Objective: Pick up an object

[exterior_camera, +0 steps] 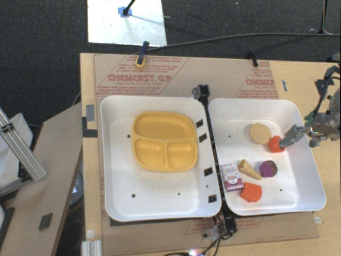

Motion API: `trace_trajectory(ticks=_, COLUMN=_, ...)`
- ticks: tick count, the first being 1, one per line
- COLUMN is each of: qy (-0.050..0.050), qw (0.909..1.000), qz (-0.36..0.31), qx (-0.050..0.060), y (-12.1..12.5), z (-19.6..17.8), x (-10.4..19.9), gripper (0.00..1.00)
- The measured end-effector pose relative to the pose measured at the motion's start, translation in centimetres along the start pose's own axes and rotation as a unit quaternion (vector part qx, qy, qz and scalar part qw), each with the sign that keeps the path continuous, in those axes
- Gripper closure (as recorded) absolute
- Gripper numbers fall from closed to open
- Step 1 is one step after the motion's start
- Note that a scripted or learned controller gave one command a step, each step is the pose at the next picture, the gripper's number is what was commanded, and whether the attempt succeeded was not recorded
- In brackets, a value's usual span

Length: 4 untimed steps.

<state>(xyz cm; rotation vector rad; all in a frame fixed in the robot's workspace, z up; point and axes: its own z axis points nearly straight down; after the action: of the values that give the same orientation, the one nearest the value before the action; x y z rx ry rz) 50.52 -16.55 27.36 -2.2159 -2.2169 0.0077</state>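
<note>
The end effector (292,136) reaches in from the right over the right bin (303,175), its tip just beside a small red object (275,144); I cannot tell its state. Near it lie a tan round piece (260,133), a purple object (268,169), a wedge (248,169), an orange piece (251,192) and a small carton (231,176). The left bin (117,196) holds a yellow divided plate (164,142).
</note>
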Motion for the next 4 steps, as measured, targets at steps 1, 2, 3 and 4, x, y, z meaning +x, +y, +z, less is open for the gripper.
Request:
trace_trajectory(ticks=1, qy=-0.001, qw=1.0000, qz=-0.002, qx=-0.005, y=0.2, z=-0.6, x=0.0, gripper=0.00)
trace_trajectory(ticks=2, qy=-0.001, qw=1.0000, qz=-0.001, qx=-0.004, y=0.2, z=3.6, x=-0.1, gripper=0.00)
trace_trajectory(ticks=3, qy=0.000, qw=1.0000, qz=-0.001, qx=-0.003, y=0.6, z=8.9, x=1.0, gripper=0.00)
trace_trajectory(ticks=4, qy=0.000, qw=1.0000, qz=0.000, qx=-0.003, y=0.4, z=15.2, x=0.9, gripper=0.00)
